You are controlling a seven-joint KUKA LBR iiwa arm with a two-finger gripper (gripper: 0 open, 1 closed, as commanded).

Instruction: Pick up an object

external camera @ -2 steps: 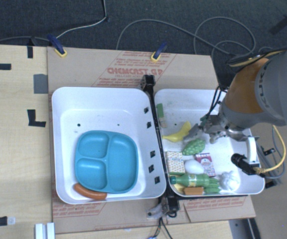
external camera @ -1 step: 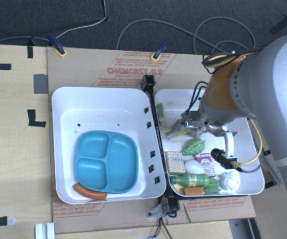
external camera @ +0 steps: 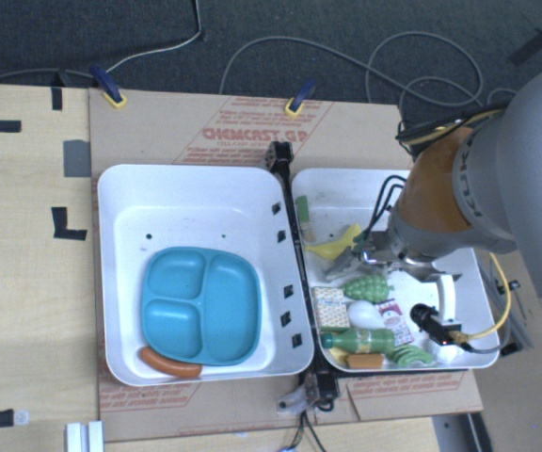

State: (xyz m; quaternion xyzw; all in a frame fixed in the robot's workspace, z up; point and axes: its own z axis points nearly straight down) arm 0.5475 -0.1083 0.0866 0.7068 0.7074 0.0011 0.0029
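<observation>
The likeliest target, a yellow banana-shaped plastic toy (external camera: pixel 335 245), lies in the upper middle of the right-hand white bin (external camera: pixel 327 185) amid a heap that includes a green bumpy plastic fruit (external camera: pixel 366 288), a white egg-like piece (external camera: pixel 369 314) and a green bottle lying flat (external camera: pixel 358 340), none of them lifted. The gripper (external camera: pixel 360 255) is low among them beside the yellow toy, its state impossible to tell, so I judge the pick not yet made. In the left-hand white bin (external camera: pixel 120 196), a blue divided plastic plate (external camera: pixel 200 304) and an orange sausage-shaped toy (external camera: pixel 169 363) rest untouched.
</observation>
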